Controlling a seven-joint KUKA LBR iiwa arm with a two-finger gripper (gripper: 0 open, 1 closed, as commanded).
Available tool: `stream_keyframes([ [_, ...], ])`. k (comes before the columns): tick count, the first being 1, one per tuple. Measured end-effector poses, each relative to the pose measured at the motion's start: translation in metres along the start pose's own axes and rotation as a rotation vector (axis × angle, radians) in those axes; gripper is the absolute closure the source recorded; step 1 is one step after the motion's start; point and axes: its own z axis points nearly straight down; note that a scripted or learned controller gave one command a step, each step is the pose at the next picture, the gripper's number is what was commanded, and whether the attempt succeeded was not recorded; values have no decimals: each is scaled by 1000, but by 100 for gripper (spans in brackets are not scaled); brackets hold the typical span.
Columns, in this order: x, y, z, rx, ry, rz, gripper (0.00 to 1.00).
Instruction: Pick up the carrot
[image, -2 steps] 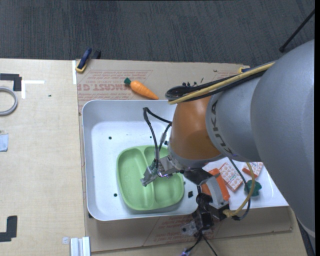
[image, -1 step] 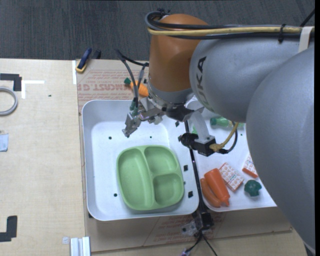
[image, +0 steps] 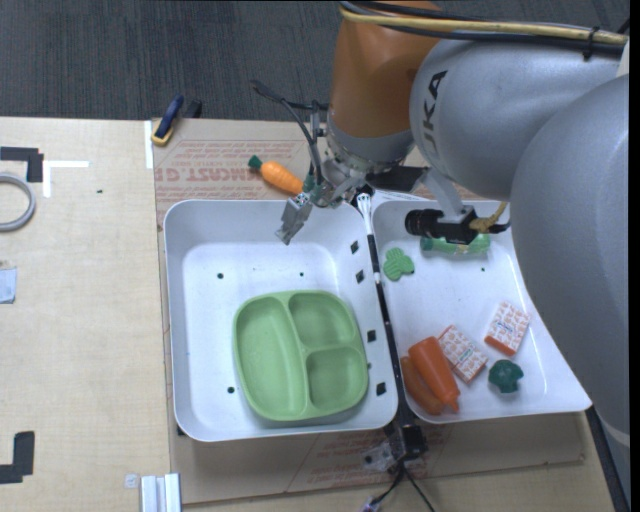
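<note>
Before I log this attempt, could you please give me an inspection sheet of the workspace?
Surface: left bin and right bin, white, on cardboard.
Job's things: carrot on the cardboard behind the left bin.
Clutter: green plate in left bin; toy foods and two packets in right bin.
Grippers: gripper above left bin's back rim, near the carrot.
Cables: cable in front of the bins.
Surroundings: blue object, tape roll.

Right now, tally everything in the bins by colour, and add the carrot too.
Green: 4 (plate, leaf, broccoli, piece by the back wall)
Orange-red: 2 (rolls)
Red-and-white: 2 (packets)
Orange: 1 (carrot, outside the bins)
Total: 9
</note>
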Motion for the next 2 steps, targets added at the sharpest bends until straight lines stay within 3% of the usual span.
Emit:
stream_keyframes([
  [1, 90, -12, 47, 2, 2, -66, 0],
  [2, 123, -38, 87, 3, 3, -272, 0],
])
